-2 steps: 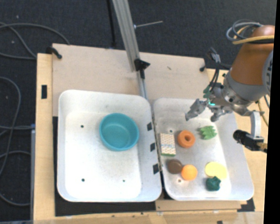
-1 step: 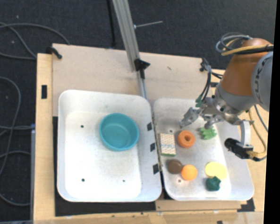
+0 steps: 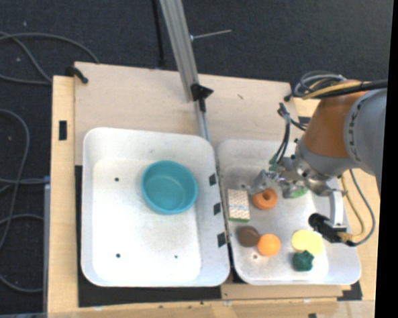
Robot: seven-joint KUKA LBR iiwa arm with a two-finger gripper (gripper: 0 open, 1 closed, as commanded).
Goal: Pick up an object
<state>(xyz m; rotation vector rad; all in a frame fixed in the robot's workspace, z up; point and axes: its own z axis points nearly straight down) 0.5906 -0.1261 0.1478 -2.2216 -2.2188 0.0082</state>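
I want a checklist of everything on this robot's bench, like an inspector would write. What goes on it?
Surface: a wooden bench bearing two white bins, the left bin and the right bin.
Job's things: in the right bin, an orange ring, an orange ball, a brown lump, a yellow piece, a dark green piece and a speckled block.
Clutter: a teal bowl in the left bin.
Grippers: the gripper is low over the orange ring; grip cannot be judged.
Cables: cables loop on the dark floor at left; more run along the arm.
Surroundings: a slanted metal pole, dark carpet.
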